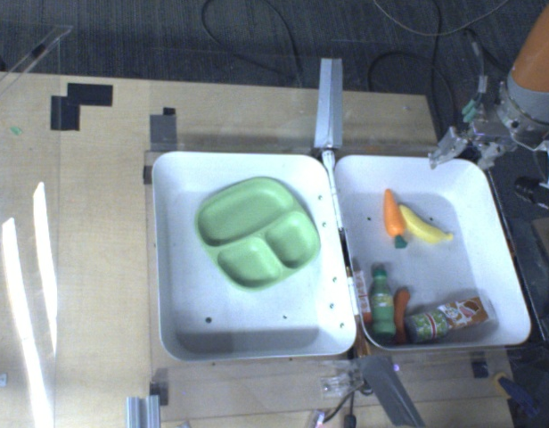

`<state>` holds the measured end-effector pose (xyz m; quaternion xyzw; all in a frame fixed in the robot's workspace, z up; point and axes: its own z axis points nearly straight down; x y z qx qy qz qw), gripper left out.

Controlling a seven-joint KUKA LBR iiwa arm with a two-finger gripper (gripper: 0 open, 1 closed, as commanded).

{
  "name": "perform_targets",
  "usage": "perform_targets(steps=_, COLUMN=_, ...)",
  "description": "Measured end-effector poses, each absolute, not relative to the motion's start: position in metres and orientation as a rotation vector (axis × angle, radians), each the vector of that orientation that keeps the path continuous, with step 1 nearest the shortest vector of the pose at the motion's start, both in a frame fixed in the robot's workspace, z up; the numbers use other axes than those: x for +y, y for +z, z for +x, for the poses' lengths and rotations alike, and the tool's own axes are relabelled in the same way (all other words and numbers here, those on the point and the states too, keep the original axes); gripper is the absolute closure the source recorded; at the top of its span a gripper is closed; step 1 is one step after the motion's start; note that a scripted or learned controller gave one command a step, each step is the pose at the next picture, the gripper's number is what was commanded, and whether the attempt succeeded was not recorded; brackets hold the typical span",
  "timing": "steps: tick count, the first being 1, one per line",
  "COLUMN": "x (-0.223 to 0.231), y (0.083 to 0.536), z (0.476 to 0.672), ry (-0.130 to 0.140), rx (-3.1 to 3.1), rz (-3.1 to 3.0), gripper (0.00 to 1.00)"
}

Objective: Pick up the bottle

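Camera view: looks down at a slant on two shallow white bins side by side on a pale wooden bench.
Bottle: small green bottle with a darker cap and a label band, lying roughly upright in the view, in the right bin near its front left corner.
Bottle's neighbours: a red-orange stick-shaped item touches its right side; a red-and-white strip lies just to its left against the bin wall; a can-shaped container with a printed label lies on its side just to the right.
Further back in the same bin: an orange carrot and a yellow banana, touching each other, well apart from the bottle.
Left bin: holds a green three-compartment plate, smooth and rounded, plastic by the look.
Gripper: above the back right corner of the right bin, well away from the bottle; nothing between the fingers; whether they are spread or closed cannot be told.
Arm: grey, orange band at the upper right.
Surroundings: black cables on dark floor behind the bench.
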<state>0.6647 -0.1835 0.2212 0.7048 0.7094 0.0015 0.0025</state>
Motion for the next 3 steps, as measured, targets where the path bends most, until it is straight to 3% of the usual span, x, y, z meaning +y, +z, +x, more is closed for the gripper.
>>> perform_targets(steps=1, x=-0.142, y=0.190, z=0.582, ry=0.005, rx=2.273, rz=2.163, gripper=0.00)
perform_targets(steps=2, x=-0.068, y=0.185, z=0.488, ry=0.004, rx=2.012, rz=2.412, gripper=0.00)
perform_targets(steps=3, x=-0.083, y=0.091, z=0.490, ry=0.009, rx=2.121, rz=2.308, gripper=0.00)
